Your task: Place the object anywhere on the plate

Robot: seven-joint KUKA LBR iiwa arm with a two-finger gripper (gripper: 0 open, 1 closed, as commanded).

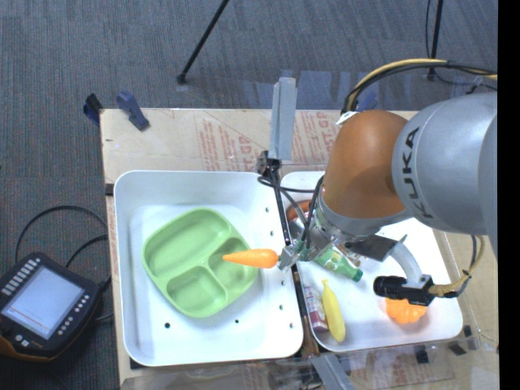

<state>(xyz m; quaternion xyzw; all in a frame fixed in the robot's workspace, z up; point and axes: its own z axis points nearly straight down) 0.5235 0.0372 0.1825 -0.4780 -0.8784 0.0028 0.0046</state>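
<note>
The toy carrot [252, 258] is lying with its long axis roughly level across the view, its pointed tip reaching out over the right-hand edge of the green divided plate [180, 254] and its thick end tucked against the gripper [290, 256]. From the gripper the carrot is extending straight leftward, toward the plate's middle, so the plate is already sitting beneath most of the carrot's length. The gripper appears to be clenching the carrot by that thick end: the orange body is running right into the fingertips and nothing else seems to be propping it up there. Whether the carrot is hanging clear of the plate or already resting on its rim cannot be told from this slanted view.

The plate is lying in the left white bin [138, 193], tilted on the bin floor. Just right of the plate, the arm's wrist is crowding the seam between the two bins, and the orange band above the wrist is covering much of the right white bin [443, 311]. The finger shapes themselves are small and dark against cables and are hard to make out. Farther right of the plate, a green bottle [340, 264], a yellow banana [332, 309] and a small orange object [406, 312], partly masked by a black fitting, are sitting in the right bin.
</note>
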